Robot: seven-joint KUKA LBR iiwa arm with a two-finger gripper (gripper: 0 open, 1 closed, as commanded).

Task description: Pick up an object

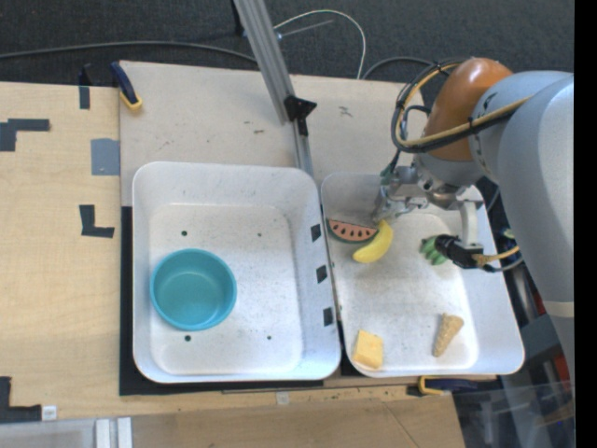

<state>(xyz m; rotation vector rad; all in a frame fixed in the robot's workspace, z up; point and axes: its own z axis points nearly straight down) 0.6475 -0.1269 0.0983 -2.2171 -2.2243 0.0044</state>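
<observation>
In the right bin [424,367], a yellow banana [373,245] lies near the back left corner, beside a watermelon slice [347,230]. My gripper [383,215] hangs right over the banana's upper end, at or very near it; whether they touch is not clear. A small green object [434,248] sits to the right, partly behind the arm's cabling. At the bin's front are a yellow cheese-like block [368,350] and an ice cream cone [448,334].
The left bin [154,180] holds a blue bowl [193,289] at its front left. A grey metal pole [270,54] slants down to the bins' shared back edge. The arm's bulk [522,157] covers the right bin's back right corner.
</observation>
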